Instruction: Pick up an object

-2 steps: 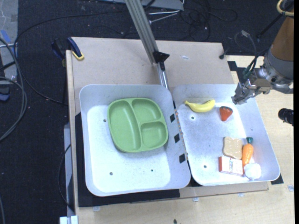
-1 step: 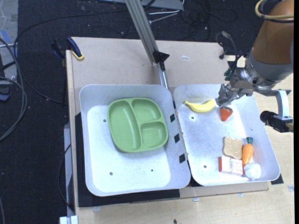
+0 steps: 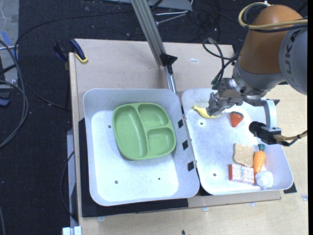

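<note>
The arm comes in from the right and its claw is down in the right bin, near that bin's far left corner, right over a yellow banana. The banana lies against the bin's far rim, with its left end poking out past the claw; whether the claw is open, closed or actually gripping the banana I cannot tell from here, as the wrist covers it. Just to the right of the claw sits a red strawberry, close to the far edge. Toward the near right corner of the same bin are a slice of bread, an orange carrot touching its right side, a red and white packet below the bread, and a small white object at the corner. The left bin holds a green divided plate, lying flat in its far half.
</note>
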Available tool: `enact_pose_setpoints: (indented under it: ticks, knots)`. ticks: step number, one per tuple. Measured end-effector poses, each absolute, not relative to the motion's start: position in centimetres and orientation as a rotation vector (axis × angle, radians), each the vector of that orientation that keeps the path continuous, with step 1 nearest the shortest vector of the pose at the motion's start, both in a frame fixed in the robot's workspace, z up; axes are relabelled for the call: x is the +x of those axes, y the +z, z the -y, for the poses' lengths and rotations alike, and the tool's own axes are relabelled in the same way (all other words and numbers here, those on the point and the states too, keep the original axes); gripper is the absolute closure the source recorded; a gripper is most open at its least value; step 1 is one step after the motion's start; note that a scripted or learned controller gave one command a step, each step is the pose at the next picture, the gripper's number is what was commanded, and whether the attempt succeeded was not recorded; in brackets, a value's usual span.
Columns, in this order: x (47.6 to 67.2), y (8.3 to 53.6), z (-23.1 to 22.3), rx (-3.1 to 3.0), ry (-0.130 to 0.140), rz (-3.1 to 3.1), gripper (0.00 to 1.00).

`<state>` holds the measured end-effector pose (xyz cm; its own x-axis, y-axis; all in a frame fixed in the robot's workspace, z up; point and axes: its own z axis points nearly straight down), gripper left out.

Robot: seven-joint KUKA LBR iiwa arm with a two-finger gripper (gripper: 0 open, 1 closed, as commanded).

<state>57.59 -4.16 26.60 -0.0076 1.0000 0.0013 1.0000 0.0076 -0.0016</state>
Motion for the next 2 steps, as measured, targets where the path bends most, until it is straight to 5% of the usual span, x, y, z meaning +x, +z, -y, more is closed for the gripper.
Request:
enact_pose_setpoints:
  ticks: [2]
  knots:
    - [56.2, 24.2, -6.4, -2.211, 0.002, 2.228, 1.0]
